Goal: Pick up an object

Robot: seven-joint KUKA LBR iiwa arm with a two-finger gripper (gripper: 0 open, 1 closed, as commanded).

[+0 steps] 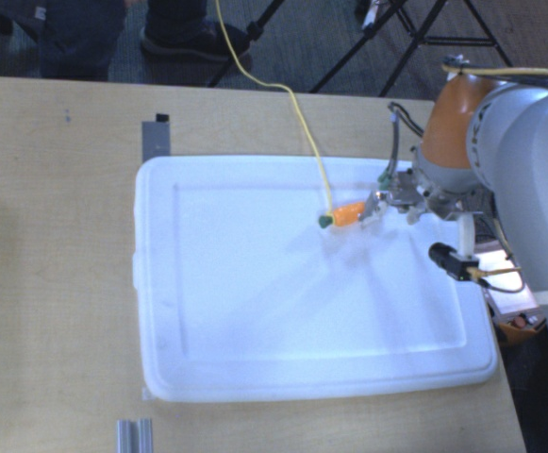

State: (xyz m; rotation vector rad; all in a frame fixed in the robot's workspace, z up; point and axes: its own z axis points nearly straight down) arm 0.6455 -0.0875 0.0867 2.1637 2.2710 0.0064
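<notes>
A small orange carrot-like toy (348, 215) with a green tip hangs over the upper right part of the white bin (207, 366). Its right end sits between the fingers of my gripper (369, 209), which reaches in from the right and is shut on it. A faint shadow lies on the bin floor just under the toy, so it looks lifted a little off the floor. The grey arm with its orange band (453, 121) hides the bin's right rim.
A yellow cable (297, 111) runs down from the top of the view and ends beside the toy's green tip. A dark bracket (157, 137) stands at the bin's far left corner. Tan bench surface (47, 253) lies to the left.
</notes>
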